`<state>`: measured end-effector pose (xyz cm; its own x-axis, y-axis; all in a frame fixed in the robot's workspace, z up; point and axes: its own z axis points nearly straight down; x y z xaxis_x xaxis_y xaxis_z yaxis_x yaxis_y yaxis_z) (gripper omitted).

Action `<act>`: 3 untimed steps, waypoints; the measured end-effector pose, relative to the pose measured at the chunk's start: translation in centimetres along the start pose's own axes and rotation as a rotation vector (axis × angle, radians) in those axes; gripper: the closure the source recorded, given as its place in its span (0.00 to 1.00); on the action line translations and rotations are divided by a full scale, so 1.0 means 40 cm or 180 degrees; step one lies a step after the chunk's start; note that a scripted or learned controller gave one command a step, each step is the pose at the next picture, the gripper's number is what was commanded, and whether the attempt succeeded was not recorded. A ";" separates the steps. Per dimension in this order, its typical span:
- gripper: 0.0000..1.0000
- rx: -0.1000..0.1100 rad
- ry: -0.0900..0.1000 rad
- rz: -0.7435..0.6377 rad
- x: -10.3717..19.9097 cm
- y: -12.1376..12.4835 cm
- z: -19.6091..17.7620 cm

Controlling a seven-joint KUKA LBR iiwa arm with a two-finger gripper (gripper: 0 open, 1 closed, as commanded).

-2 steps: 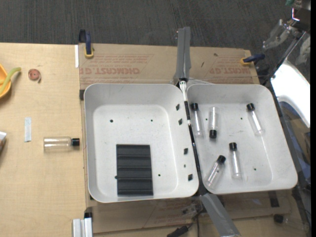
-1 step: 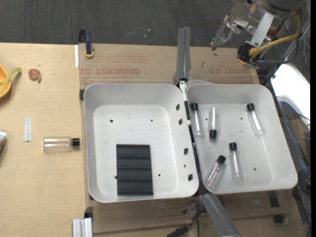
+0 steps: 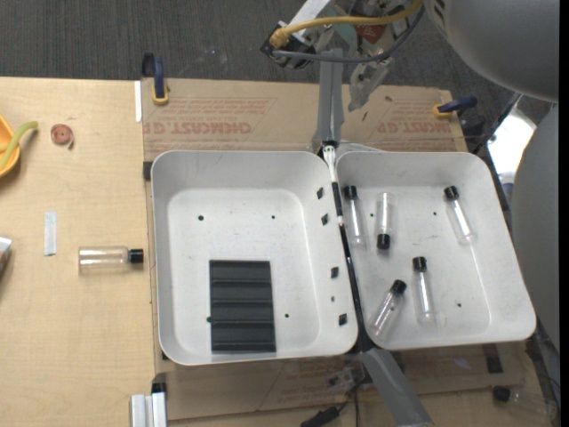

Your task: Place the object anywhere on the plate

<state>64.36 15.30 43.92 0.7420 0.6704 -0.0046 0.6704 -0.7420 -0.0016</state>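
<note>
Five vials [image 3: 383, 222] in right bin [image 3: 498, 314]

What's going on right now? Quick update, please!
Tool up behind the bins, carrying nothing. Five vials loose in right bin. Black ridged plate in left bin, bare. Path unobstructed.

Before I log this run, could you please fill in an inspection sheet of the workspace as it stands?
Surface: wooden bench bearing left bin and right bin on cardboard.
Job's things: five clear black-capped vials lie loose in the right bin; ribbed black plate in the left bin, nothing on it.
Clutter: one vial on the bench left of the bins.
Grippers: tool above the far edge of the bins; its state is unclear.
Cables: yellow cable near the wrist.
Surroundings: dark floor beyond the bench.
</note>
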 end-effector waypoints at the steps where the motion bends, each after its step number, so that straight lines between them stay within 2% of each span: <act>1: 0.00 -0.0003 0.0008 0.0901 0.071 -0.054 -0.004; 2: 0.00 -0.0001 -0.0001 0.1232 -0.142 0.156 -0.001; 3: 0.00 0.0002 -0.0004 0.1366 -0.368 0.396 -0.001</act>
